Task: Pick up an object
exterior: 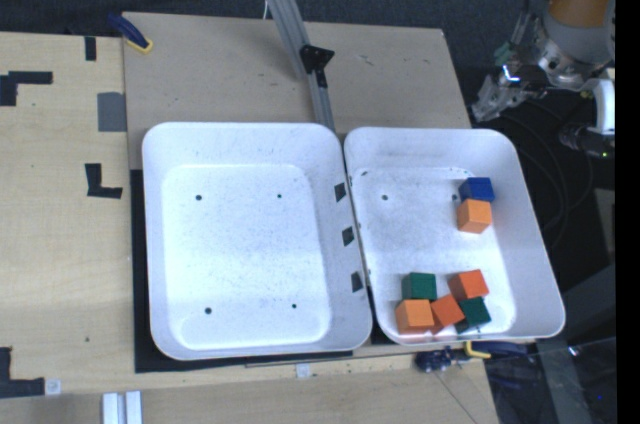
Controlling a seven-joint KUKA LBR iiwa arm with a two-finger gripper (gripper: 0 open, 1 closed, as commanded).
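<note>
The right bin [390, 162] holds several small blocks. A blue block [478, 188] touches an orange block [474, 214] near the bin's right wall. At the front lies a cluster: a green block [420, 286], an orange block [468, 284], an orange block [414, 315], another orange block [447, 310] and a dark green block [475, 312]. My gripper [493, 98] hangs at the upper right, beyond the right bin's far corner and past the bench edge, well away from every block. Nothing shows in it.
The left bin [240, 242] sits beside the right one. A slanted metal bar [285, 2] runs from the top down to the seam between the bins. A blue and yellow tool [130, 32] lies at the bench's far left; another [455, 357] lies at the front.
</note>
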